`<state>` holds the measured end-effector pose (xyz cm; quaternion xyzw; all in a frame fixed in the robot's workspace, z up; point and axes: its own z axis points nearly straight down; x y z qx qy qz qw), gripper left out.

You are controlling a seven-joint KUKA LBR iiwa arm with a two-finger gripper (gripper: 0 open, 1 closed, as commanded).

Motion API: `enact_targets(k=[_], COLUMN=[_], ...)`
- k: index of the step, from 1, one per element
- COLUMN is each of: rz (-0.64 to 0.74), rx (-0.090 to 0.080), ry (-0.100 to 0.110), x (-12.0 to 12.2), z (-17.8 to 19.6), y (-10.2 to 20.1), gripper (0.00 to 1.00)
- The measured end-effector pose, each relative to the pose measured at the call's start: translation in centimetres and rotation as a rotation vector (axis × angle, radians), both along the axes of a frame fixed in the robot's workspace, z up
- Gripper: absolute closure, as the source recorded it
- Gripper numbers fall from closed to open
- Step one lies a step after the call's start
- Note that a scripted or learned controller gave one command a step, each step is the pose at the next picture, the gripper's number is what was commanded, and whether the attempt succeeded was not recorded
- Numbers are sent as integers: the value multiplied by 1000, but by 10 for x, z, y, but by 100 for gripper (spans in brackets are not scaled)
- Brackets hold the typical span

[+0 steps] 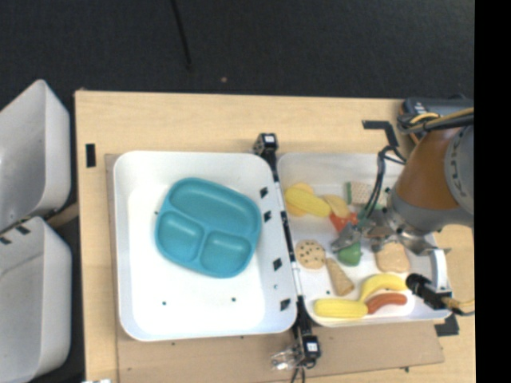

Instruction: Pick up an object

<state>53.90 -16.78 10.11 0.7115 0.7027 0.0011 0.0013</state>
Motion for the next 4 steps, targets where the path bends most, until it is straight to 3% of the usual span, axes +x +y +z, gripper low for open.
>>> enact_targets(k=[1,3,4], rz=[-7,19,15], rx=[-3,-3,-2], ry=[-3,-5,-1], x=[0,-1,0], z=[10,117,142], y=[-2,-4,-6], gripper=[100,100,100])
